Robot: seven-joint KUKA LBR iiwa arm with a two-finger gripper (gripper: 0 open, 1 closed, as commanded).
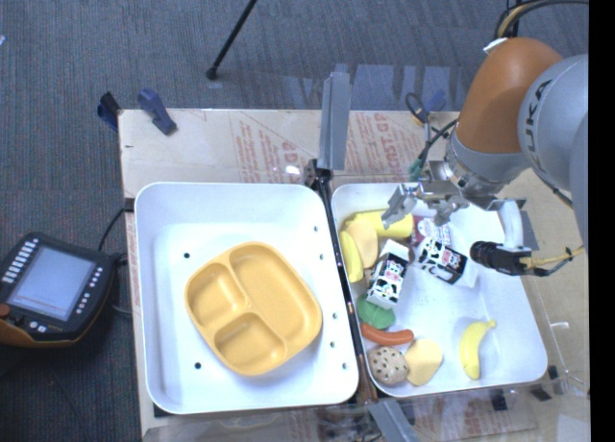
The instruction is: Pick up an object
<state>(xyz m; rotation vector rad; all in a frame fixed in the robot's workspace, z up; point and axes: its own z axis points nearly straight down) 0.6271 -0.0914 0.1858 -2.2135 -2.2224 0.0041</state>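
The gripper [424,209] hangs over the far left part of the right bin [519,349], its two fingers spread wide with nothing between them. One finger [397,208] reaches down left over a yellow toy [370,233], and the other sits just above a small cow-patterned carton [442,259] that lies tilted on the bin floor. Above the fingers the grey wrist rises to the orange band [504,75] of the arm [557,123], which comes in from the right.

Several things that could be picked lie in the right bin, mostly along its left side. A second cow-patterned carton [388,280] stands just left of the first, touching the yellow toy on its near side. A pale yellow-green piece [350,256] lies against the bin's left wall, beside the yellow toy. Nearer, a green item [376,314] rests just below the standing carton, and a red-orange sausage shape [386,335] lies just beyond that. At the near left corner sit a round cookie [388,365] and, touching it on the right, a pale yellow wedge [424,360]. A banana [474,348] lies apart from these, toward the near right of the bin. A black cable fitting [500,257] sits over the bin's right side.

The left bin [163,238] holds a single yellow divided plate [253,307] with three compartments, lying flat near its middle.

On the floor to the left rests a handheld control pendant [48,286].
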